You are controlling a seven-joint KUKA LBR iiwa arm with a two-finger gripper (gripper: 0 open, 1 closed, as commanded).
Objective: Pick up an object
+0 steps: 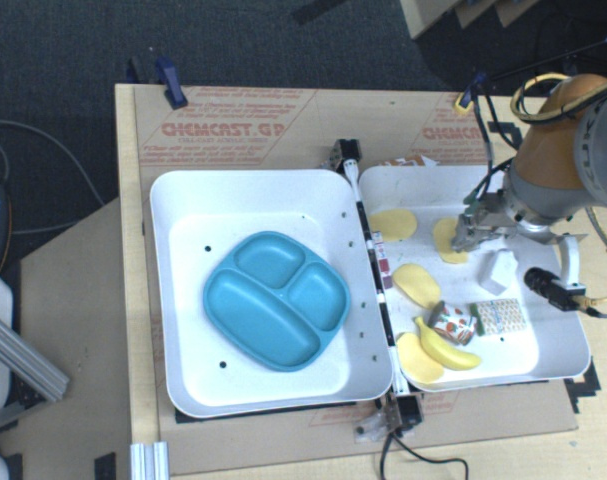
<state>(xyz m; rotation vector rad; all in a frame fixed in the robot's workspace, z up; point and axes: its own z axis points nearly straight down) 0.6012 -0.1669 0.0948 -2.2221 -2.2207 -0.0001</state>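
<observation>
From here nothing looks picked yet: my gripper (470, 230) is low in the right bin (558, 353) near its far edge, over a yellow chip (448, 240) lying flat there, and whether it grips anything I cannot tell.

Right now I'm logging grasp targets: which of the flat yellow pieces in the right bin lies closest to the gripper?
The yellow piece directly at the gripper, partly covered by it. The other yellow disc sits further left, and the remaining yellow ones lie lower by the divider.
</observation>
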